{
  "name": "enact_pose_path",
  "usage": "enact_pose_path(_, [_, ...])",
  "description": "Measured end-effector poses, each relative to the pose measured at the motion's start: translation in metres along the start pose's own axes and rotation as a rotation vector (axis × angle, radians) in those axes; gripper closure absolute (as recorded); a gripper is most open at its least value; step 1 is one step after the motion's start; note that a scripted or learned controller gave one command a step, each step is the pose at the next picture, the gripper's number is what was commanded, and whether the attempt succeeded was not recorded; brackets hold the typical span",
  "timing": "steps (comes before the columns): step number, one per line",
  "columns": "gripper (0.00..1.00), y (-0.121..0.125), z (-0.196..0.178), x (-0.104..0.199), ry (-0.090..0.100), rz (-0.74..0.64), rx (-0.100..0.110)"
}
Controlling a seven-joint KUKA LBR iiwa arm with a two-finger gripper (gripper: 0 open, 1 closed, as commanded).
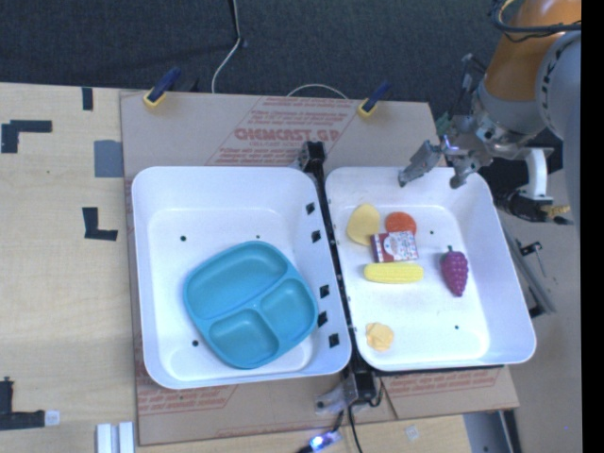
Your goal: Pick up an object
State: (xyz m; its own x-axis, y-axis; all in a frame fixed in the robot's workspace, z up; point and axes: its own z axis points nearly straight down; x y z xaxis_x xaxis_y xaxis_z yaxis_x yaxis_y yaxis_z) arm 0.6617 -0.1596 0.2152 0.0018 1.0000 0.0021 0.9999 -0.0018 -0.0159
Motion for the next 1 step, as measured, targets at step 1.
enact_pose_path(1, [0.00,0.0025,-0.0100,0.0007,-0.002,-0.004,-0.014])
